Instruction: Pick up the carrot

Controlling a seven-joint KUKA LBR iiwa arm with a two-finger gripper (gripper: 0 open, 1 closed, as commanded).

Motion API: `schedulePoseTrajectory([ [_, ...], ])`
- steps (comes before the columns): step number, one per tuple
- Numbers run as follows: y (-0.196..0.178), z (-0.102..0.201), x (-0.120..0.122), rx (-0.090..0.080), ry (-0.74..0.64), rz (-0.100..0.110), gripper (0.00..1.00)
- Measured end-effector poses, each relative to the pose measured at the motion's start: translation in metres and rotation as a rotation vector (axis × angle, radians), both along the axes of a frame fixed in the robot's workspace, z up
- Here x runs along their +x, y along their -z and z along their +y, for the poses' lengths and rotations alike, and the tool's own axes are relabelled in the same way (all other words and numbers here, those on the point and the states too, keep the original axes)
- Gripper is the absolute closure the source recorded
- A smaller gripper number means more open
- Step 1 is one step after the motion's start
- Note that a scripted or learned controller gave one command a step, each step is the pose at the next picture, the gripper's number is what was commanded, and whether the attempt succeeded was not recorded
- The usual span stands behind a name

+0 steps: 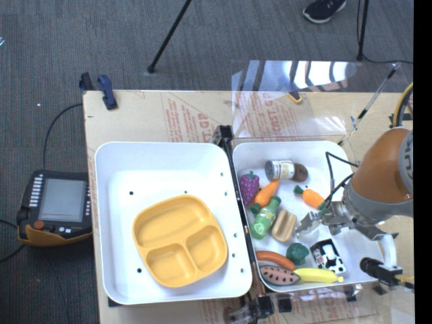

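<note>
Two orange carrots with green tops lie in the right bin. One carrot rests near the bin's middle, next to purple grapes. The other, smaller carrot lies further right. My gripper hangs low over the bin just below this smaller carrot, beside a beige bread piece. It looks open, with nothing between its fingers. The grey arm with its orange band reaches in from the right.
The right bin also holds grapes, a can, a green bottle, broccoli, a sausage, a watermelon slice, a banana and a black-and-white carton. The left bin bears a yellow divided tray.
</note>
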State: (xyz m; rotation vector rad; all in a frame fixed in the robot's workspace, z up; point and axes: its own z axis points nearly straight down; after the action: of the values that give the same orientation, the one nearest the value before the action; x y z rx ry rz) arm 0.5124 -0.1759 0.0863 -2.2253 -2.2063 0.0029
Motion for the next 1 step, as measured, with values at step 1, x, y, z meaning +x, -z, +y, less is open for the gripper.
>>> schedulePoseTrajectory([
  [1,-0.0087,-0.0002,-0.0007,0.004,0.006,0.005,1.0],
])
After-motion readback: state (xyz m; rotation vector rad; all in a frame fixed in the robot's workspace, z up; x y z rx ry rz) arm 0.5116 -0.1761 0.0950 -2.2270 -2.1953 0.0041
